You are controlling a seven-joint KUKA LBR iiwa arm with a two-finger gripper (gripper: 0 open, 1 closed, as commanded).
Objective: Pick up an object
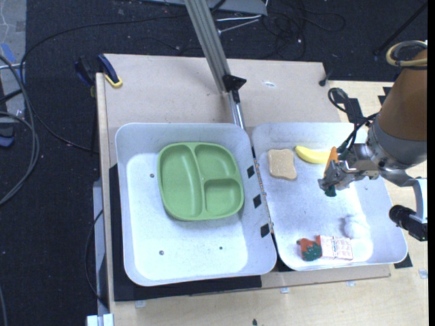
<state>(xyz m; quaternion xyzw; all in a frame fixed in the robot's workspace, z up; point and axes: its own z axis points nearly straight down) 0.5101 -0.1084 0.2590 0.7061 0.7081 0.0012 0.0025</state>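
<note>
The two-finger gripper point(330, 185) hung low over the right-hand white bin point(380, 202), its dark tip pointing down at bare floor; whether anything sat in it I could not tell. Just beside it, toward the bin's far edge, lay a yellow plastic banana point(311, 155), and next to that a tan slice of toy bread point(282, 164). Near the bin's front edge rested a red-and-white carton point(336, 248) beside a small red-and-teal toy point(310, 248) — well apart from the gripper. The green divided plate point(201, 180) sat in the left-hand white bin point(136, 250).
</note>
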